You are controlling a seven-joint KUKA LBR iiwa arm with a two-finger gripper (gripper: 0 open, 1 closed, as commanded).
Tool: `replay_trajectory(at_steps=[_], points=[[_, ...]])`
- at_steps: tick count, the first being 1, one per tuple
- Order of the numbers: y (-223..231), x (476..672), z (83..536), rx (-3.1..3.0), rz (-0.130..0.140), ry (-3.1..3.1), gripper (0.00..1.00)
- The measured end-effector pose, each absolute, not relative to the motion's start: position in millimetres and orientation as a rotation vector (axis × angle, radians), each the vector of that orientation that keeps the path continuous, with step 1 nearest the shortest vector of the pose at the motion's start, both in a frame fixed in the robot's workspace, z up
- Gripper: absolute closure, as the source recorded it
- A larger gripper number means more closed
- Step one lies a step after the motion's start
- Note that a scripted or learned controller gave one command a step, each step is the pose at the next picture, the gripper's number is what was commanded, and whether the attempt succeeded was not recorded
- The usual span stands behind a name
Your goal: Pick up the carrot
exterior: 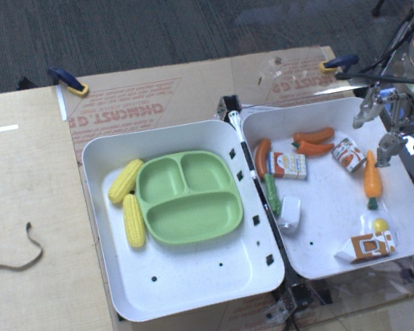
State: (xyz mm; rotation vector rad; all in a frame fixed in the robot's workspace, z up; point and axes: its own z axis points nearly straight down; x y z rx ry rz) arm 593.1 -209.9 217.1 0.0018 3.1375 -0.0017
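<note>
Bright, even overhead light, soft shadows, mild glare on the white bins (214,294), slightly soft focus throughout.

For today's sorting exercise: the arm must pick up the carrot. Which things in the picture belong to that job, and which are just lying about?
Belong to the job:
carrot, near the right bin's right wall
pincer, just above the carrot

Just lying about:
green tray and two corn cobs in the left bin
sausages
cartons

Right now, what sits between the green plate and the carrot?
In the camera view, between the green plate and the carrot lie a green vegetable and a clear packet.
</note>
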Motion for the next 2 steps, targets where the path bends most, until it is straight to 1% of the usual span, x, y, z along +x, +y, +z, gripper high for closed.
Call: replay_trajectory(at_steps=[1,2], points=[[-221.8,559.6,94.8,-0.225,-0.002,3.129,0.00],[-219.9,562.7,106.0,-0.234,-0.006,3.122,1.00]])
